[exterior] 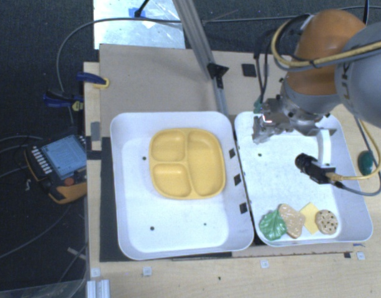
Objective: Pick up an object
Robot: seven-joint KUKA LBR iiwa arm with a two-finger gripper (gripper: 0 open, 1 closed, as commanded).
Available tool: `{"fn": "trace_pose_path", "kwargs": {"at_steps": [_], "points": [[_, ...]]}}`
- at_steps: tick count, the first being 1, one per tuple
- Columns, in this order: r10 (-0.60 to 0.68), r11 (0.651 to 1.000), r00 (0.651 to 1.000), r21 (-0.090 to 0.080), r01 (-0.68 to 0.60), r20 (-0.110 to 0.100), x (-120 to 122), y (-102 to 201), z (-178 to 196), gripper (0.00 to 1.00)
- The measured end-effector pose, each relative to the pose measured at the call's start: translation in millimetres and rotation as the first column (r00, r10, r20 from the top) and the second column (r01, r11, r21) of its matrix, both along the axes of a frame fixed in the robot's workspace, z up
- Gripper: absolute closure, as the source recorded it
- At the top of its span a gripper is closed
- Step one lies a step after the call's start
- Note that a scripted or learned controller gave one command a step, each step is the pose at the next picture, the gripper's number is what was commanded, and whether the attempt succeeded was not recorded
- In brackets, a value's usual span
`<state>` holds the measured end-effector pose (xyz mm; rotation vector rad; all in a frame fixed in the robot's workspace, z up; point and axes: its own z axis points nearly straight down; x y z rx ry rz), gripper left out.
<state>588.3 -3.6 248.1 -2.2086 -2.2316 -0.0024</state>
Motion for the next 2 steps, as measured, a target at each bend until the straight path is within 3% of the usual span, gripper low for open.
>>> {"fn": "trace_pose_path", "kwargs": {"at_steps": [2], "points": [[-0.001,1.000,1.000,-0.001,0.001,-0.001,-32,88,-16,1.00]]}}
